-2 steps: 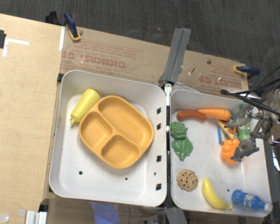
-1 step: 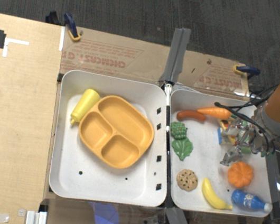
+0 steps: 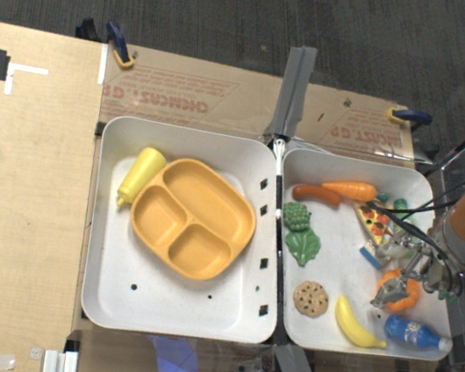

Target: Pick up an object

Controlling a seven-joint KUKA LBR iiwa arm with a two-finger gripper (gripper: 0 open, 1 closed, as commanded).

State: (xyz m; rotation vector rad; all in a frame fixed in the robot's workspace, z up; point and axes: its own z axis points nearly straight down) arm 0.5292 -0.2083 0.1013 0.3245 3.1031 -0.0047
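Blue bottle [image 3: 416, 334] lies beside a small orange object [image 3: 403, 294] — gripper [image 3: 391, 293] upon it, finger state unclear.

Red printing was seen on the brown cardboard sheet [image 3: 230, 100] lying behind the two bins. It was printed upside down and mirrored from this viewpoint, so it could be read only in part: the larger line on the left portion appeared to spell "CHEMICALS", with smaller lines beneath it too fine to be made out. A shorter run of red letters stood on the right portion of the same sheet, but it could not be deciphered.
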